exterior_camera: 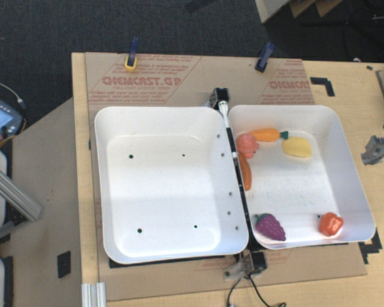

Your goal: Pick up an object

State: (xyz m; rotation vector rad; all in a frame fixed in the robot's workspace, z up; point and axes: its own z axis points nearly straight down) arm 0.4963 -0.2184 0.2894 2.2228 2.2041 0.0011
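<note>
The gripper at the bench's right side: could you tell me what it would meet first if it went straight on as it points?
Probably the right bin at its rim, then the yellow fruit. The gripper seems to point left, but its height is unclear.

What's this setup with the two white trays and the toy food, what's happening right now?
Nothing is being handled at this moment. Two shallow bins sit side by side on a bench. The right bin holds toy food: a carrot, a lemon, a peach, purple grapes and a red pepper. The pick-up has not started.
</note>
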